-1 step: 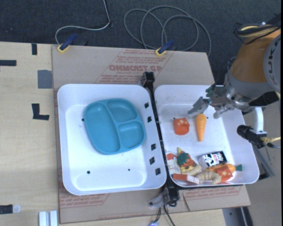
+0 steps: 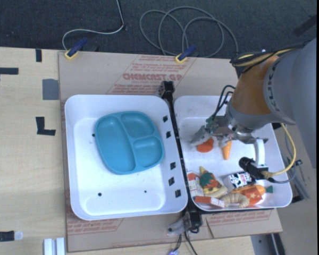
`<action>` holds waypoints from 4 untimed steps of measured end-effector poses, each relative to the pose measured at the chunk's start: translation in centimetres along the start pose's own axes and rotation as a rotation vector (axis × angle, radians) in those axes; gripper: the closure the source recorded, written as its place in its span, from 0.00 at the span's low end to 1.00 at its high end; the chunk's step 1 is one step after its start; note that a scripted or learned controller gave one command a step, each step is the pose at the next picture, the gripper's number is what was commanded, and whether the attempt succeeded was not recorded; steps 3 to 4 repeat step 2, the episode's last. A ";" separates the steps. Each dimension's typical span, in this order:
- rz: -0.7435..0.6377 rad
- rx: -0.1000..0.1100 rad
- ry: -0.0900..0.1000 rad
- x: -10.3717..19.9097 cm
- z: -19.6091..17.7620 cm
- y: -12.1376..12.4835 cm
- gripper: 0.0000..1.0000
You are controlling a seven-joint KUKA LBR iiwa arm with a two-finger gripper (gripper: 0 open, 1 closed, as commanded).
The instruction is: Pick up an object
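Note:
The right bin holds several small toys. A red-orange piece lies near the bin's middle, with a small orange carrot just to its right. My gripper hangs low over the bin, directly above and touching or nearly touching the red-orange piece. The arm's orange band and grey wrist come in from the right. Whether anything sits between the gripper's tips is hidden by the wrist.
A blue divided plate lies in the left bin. Along the right bin's front edge sits a pile: a green and red toy, a black-and-white carton, an orange piece, a tan piece.

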State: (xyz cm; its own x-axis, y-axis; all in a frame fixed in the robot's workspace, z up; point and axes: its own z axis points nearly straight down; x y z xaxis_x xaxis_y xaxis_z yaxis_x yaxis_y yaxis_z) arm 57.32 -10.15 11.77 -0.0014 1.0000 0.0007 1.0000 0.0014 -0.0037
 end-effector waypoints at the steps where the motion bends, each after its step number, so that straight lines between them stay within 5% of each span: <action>1: -0.001 -0.005 0.000 -1.2 3.1 3.4 0.00; 2: 0.000 -0.007 -0.003 -1.3 2.2 3.4 1.00; 4: 0.000 -0.007 -0.003 -1.3 2.2 3.4 1.00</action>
